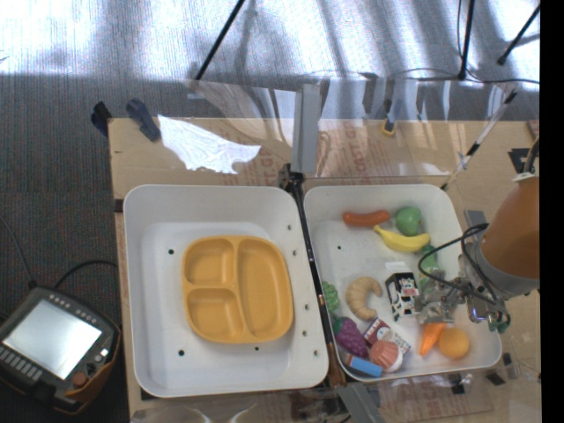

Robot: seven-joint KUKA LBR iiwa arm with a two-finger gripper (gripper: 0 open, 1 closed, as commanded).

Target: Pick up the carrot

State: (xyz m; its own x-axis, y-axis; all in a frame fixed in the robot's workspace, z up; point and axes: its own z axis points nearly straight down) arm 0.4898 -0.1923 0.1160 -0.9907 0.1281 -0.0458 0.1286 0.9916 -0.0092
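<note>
The carrot point(430, 337) lies in the near right corner of the right bin point(326, 203), tilted, just left of an orange point(455, 343) and touching or nearly touching it. The gripper point(441, 304) hangs just above the carrot's top end — whether it is apart or closed, I cannot tell. Left of the carrot stand a milk carton point(403, 293) and a croissant point(362, 296); beyond it, toward the bin's far side, a banana point(402, 240).
</note>
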